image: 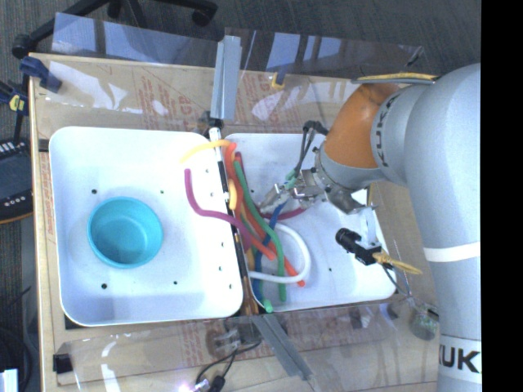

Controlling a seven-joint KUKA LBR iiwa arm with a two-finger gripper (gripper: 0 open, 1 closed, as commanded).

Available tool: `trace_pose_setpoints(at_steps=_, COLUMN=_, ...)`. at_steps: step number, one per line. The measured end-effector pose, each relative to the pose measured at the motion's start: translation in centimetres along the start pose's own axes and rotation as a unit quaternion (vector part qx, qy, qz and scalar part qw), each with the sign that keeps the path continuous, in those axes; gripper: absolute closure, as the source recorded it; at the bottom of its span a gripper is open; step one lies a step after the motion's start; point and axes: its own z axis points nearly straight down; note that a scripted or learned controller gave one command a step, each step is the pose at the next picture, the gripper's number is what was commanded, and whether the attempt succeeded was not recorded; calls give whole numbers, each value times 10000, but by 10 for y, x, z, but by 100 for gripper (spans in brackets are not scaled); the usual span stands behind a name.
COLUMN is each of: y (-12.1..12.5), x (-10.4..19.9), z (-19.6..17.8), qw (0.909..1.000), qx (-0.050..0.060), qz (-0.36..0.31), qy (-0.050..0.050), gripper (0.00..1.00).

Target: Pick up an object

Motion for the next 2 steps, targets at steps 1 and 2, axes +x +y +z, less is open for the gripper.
trace_pose_setpoints(at_steps=1, y=0, x=0, z=-10, qw=10000, qx=12, qz=-31, qy=-10, gripper=100)
trace_pose_setpoints(at_steps=2, y=69, x=25, z=-136, qw=9994, qx=32, qz=-350, qy=12, gripper=100)
